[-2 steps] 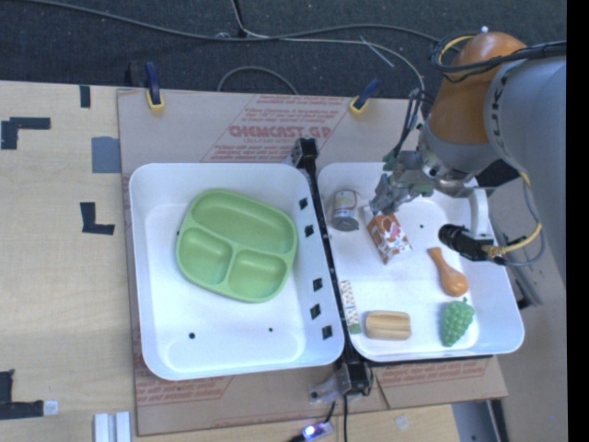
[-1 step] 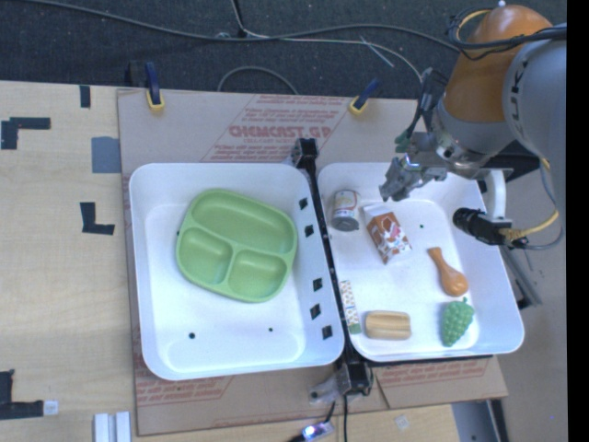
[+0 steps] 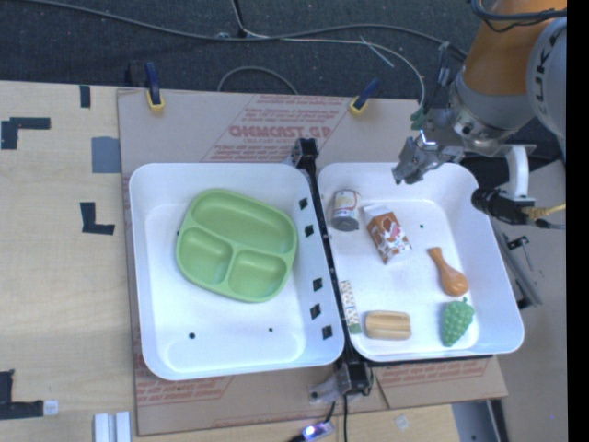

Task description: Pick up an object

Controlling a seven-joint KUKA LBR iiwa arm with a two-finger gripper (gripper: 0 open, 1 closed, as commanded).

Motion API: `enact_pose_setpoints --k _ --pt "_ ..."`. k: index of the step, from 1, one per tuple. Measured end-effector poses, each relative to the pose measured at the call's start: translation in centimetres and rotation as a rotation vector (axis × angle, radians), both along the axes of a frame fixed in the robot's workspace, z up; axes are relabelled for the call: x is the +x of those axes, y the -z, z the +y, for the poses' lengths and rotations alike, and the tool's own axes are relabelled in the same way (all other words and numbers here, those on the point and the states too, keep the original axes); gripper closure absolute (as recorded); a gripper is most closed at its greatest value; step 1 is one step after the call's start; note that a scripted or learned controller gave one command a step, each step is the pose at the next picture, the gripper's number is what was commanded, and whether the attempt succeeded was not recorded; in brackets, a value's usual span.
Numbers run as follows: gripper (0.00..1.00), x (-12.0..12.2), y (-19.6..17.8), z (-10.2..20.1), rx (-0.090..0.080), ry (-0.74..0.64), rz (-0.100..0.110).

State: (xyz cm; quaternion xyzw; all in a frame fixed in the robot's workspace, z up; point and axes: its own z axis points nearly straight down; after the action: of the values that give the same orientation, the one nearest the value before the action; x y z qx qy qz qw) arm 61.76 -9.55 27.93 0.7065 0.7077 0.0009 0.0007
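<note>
In the right bin (image 3: 488,247) lie a small can (image 3: 344,210), a red-and-white snack packet (image 3: 387,234), a toy drumstick (image 3: 447,272), green grapes (image 3: 456,321) and a bread roll (image 3: 387,325), all apart from one another. The pincer (image 3: 410,166) hangs over the bin's far rim, grasping nothing; whether it is released or clenched, I cannot tell. The left bin (image 3: 156,274) holds a green divided plate (image 3: 236,244).

Left bin (image 3: 152,247): one divided plate (image 3: 237,245). Right bin (image 3: 488,274): can (image 3: 345,210) and packet (image 3: 387,234) at rear, drumstick (image 3: 447,272) right, bread roll (image 3: 387,325) and grapes (image 3: 456,321) at front.
</note>
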Motion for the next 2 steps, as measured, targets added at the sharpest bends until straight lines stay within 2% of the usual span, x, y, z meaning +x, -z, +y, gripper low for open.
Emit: enact_pose_setpoints --k 1,2 --pt "1.0 -0.4 2.2 4.8 0.0 -0.003 0.005" --pt "1.0 -0.5 2.3 10.7 0.0 -0.004 0.004"
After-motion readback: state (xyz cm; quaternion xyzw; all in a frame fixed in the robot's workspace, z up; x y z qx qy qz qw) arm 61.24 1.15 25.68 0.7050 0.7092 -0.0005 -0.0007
